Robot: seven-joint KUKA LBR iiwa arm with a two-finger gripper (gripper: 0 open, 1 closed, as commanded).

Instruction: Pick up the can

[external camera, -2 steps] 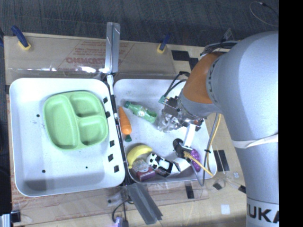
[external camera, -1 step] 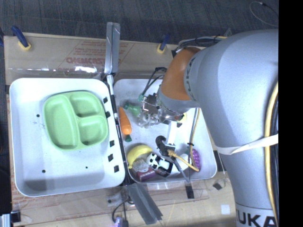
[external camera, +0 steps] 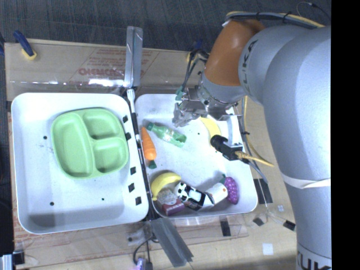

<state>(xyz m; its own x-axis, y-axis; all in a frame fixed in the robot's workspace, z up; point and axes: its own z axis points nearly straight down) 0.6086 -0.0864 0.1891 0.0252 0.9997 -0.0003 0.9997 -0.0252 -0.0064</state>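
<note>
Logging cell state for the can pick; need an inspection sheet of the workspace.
surface: two white bins side by side on a cardboard sheet.
job's things: can lies at the near edge of the right bin, between a yellow fruit and a cow toy; not gripped.
clutter: green divided plate in the left bin; carrot, green bottle, banana, white bottle with red cap and purple toy in the right bin.
grippers: hand over the green bottle, well apart from the can.
cables: thin dark wires beside the wrist.
surroundings: blue clamp at the far left corner; dark floor.
</note>
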